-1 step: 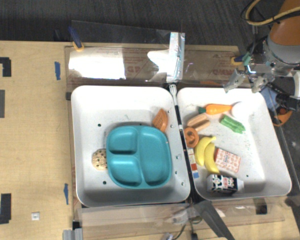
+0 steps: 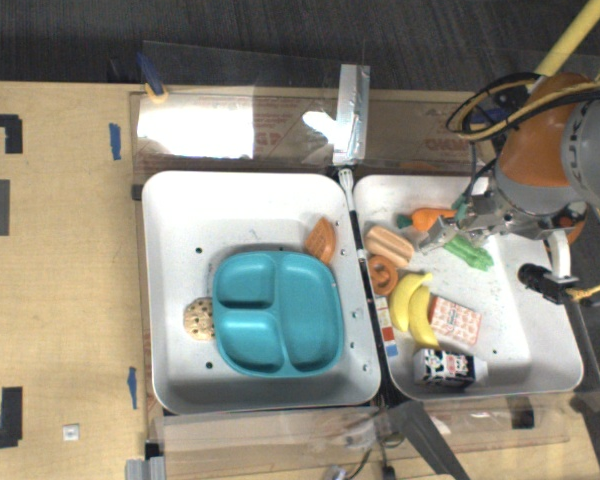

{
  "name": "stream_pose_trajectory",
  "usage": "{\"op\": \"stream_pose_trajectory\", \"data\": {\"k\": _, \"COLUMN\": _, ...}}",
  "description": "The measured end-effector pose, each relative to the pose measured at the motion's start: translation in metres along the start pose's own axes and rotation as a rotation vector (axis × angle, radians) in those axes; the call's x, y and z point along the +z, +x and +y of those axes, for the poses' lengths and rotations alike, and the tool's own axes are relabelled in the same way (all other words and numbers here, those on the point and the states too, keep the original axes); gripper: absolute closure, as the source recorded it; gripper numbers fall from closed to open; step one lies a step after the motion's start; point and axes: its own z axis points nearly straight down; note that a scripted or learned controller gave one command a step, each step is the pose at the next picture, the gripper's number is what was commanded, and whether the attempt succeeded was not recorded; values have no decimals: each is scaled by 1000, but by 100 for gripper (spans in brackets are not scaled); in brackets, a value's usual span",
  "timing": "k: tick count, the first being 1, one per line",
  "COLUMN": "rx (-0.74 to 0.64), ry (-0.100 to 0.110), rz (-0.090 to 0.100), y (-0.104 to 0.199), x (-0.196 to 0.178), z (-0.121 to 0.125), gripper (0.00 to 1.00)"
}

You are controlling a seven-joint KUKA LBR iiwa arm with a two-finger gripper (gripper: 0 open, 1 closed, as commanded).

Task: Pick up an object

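Observation:
My gripper (image 2: 448, 226) hangs low over the back of the right bin (image 2: 550, 368). It is just beside an orange carrot-like toy (image 2: 426, 217) and a green toy (image 2: 470, 252), and I see nothing held in it. In front of it lie a hot dog bun (image 2: 388, 244), a brown doughnut (image 2: 383, 274), a yellow banana (image 2: 411, 306), a red-and-white box (image 2: 453, 321) and a black-and-white carton (image 2: 448, 367).
The left bin (image 2: 170, 228) holds a teal divided plate (image 2: 278, 311), a cookie (image 2: 199, 318) at the plate's left edge and a tan pastry (image 2: 322, 238) at its back right. The arm's orange band (image 2: 535, 148) and cables overhang the right bin's back right corner.

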Motion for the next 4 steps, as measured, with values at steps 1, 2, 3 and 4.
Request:
{"op": "stream_pose_trajectory", "data": {"k": 1, "rx": 115, "ry": 9, "rz": 3, "y": 2, "x": -38, "z": -42, "gripper": 0}}
{"op": "stream_pose_trajectory", "data": {"k": 2, "rx": 321, "ry": 3, "rz": -1, "y": -32, "x": -123, "z": 1, "gripper": 0}}
{"op": "stream_pose_trajectory", "data": {"k": 3, "rx": 240, "ry": 4, "rz": 1, "y": -21, "x": 11, "z": -48, "gripper": 0}}
{"op": "stream_pose_trajectory", "data": {"k": 4, "rx": 120, "ry": 22, "rz": 4, "y": -30, "x": 14, "z": 18, "gripper": 0}}
